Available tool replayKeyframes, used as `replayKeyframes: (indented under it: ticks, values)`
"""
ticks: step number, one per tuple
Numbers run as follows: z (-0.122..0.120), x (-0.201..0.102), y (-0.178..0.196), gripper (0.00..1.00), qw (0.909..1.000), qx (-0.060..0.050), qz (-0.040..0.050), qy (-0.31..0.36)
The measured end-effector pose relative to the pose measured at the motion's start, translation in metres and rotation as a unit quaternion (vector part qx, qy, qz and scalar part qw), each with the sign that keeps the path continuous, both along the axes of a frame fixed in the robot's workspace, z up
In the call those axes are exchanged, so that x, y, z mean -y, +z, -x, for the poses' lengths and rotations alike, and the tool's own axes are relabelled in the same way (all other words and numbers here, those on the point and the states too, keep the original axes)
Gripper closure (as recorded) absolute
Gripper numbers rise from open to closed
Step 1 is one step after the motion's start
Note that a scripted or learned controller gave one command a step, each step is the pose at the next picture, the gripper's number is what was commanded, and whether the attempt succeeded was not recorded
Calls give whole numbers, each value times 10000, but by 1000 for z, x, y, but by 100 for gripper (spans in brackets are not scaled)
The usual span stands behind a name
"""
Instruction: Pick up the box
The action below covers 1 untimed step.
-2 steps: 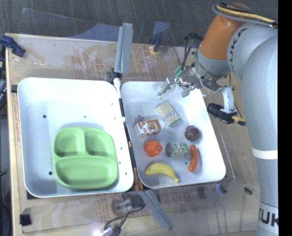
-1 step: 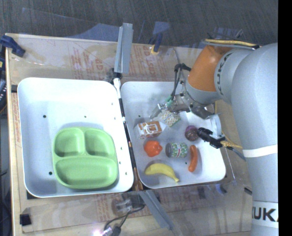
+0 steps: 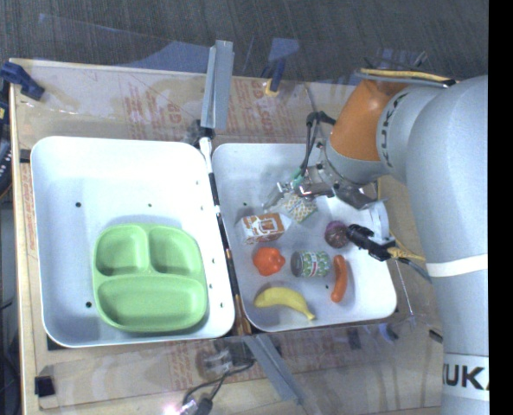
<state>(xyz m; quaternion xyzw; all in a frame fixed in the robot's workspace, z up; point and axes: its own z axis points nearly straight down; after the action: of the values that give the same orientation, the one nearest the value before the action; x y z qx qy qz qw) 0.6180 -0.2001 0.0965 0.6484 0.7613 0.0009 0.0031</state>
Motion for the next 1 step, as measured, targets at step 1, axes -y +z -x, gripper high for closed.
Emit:
replayKeyframes:
  ticks: [1]
  values:
    - [-1, 1, 12, 100, 10000, 9, 16, 22]
